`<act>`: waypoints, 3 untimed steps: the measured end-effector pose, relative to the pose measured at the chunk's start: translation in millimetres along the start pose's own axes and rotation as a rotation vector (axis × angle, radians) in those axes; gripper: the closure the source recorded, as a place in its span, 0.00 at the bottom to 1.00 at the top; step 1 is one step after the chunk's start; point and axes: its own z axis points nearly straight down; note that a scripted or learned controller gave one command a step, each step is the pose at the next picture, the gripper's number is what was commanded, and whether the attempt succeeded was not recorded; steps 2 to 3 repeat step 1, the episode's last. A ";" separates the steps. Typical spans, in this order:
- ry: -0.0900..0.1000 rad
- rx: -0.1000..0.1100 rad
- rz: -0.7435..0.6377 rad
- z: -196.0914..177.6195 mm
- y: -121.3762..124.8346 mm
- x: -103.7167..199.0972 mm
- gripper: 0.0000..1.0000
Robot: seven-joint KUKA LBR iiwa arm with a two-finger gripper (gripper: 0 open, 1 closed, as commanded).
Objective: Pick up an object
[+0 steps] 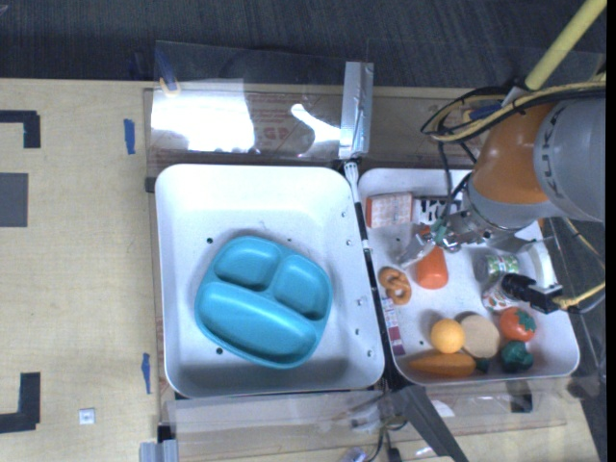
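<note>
Approach step, I judge: the pincer (pixel 441 231) hangs just above the orange-red toy (pixel 432 268) in the right bin (pixel 568 354); its state I cannot tell. Next: descend squarely and close.

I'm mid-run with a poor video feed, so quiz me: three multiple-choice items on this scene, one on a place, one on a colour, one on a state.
1. Where does the divided plate lie?
A. in the left bin
B. in the right bin
C. on the bench outside both bins

2. What colour is that plate?
A. red
B. blue
C. yellow

3. How does the hand stand relative to the orange cone-shaped toy?
A. over the left bin, far from it
B. just above it in the right bin
C. outside both bins

Answers:
1 A: the plate sits inside the left bin.
2 B: it is light blue all over.
3 B: the hand hangs in the right bin, right over the toy.
</note>
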 end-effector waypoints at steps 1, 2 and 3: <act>0.000 -0.003 0.001 -10.8 0.9 -0.4 1.00; 0.000 -0.003 0.001 -10.8 0.9 -0.4 1.00; 0.000 -0.003 0.001 -10.8 0.9 -0.4 1.00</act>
